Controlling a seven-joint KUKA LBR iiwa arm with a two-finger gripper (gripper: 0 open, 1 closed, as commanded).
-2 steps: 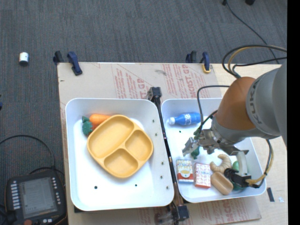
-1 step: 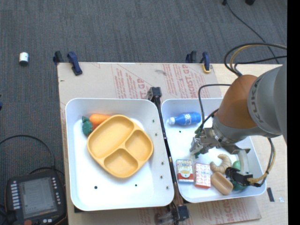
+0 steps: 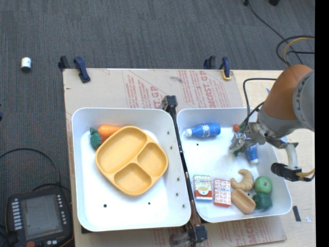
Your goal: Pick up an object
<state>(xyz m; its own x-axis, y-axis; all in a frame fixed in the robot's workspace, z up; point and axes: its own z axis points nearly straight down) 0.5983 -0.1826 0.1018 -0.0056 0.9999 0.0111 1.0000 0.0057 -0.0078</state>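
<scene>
Yellow plastic is met nearest the front on the left, where a divided tray (image 3: 131,160) fills the left bin (image 3: 82,199), with a toy carrot (image 3: 104,131) tucked behind its far corner. Along the front of the right bin (image 3: 285,202) two small cartons (image 3: 212,188) are laid side by side, a croissant (image 3: 243,179) and a bread roll (image 3: 243,201) just right of them, a green apple (image 3: 263,184) at the corner. Further back, the gripper (image 3: 240,143) is lowered into the right bin, over a small blue object (image 3: 252,153) that looks to be the target; whether the pincer is open or closed around it cannot be told, the wrist being in the way. The reach-and-grasp step is judged to be in hand. A firm closing and a straight lift would be called for next. Beyond, a blue bottle (image 3: 203,131) is lying on its side, well clear
</scene>
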